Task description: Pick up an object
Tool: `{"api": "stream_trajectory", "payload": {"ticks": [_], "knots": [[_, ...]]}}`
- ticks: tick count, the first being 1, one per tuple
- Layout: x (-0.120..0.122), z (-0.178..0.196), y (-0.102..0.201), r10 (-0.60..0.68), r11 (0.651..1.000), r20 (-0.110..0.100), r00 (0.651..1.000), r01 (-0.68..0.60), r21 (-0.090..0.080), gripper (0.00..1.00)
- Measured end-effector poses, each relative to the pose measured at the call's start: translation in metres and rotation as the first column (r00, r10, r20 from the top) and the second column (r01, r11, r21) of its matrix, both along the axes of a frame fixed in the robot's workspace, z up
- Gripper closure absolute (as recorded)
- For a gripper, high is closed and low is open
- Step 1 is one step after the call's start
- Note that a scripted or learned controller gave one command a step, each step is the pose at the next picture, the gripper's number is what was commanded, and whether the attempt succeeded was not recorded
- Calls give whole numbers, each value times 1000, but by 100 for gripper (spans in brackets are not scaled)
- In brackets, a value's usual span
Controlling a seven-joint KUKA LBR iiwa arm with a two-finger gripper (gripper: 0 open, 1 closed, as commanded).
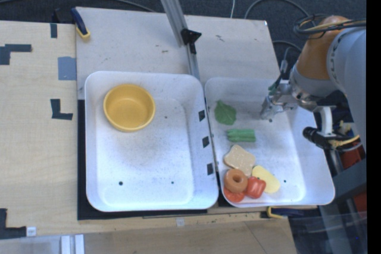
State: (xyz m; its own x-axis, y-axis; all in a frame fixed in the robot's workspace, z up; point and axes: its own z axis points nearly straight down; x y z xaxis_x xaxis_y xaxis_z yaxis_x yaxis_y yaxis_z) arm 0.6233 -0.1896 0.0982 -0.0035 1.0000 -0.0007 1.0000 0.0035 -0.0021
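Objects to pick: small toy-food pieces lie in the right bin (309,187), mostly in its left and near part.
Green leaf piece (225,112): flat on the bin floor near the bin's left wall, farthest back of the group.
Green ridged piece (241,135): just in front of the leaf piece, lying crosswise.
Bread slice (239,159): tan, nearer the front, touching the items below it.
Doughnut (236,180): orange-brown ring at the front left corner, against the bread slice.
Red piece (255,188): just right of the doughnut, touching it.
Yellow piece (266,178): pale yellow, partly behind the red piece.
Pincer (267,111): low over the right bin's middle-back area, right of the leaf piece and apart from it; nothing shows between its fingers, and whether they are wide or narrow I cannot tell.
Arm (333,62): grey with an orange band, reaching in from the right edge.
Left bin (143,187): holds a yellow bowl (129,106) upright in its back left part.
Desk (36,146): light wood surface with dark tape marks to the left of the bins.
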Motion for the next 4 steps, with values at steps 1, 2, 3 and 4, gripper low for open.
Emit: {"api": "stream_trajectory", "payload": {"ticks": [1,2,3,4], "knots": [[-1,56,10,-1,1000,7,1000,1,0,100],[7,108,3,-2,1000,7,1000,2,-1,100],[-1,164,-1,-3,1000,7,1000,3,-1,100],[-3,164,49,3,1000,1,1000,-3,2,100]]}}
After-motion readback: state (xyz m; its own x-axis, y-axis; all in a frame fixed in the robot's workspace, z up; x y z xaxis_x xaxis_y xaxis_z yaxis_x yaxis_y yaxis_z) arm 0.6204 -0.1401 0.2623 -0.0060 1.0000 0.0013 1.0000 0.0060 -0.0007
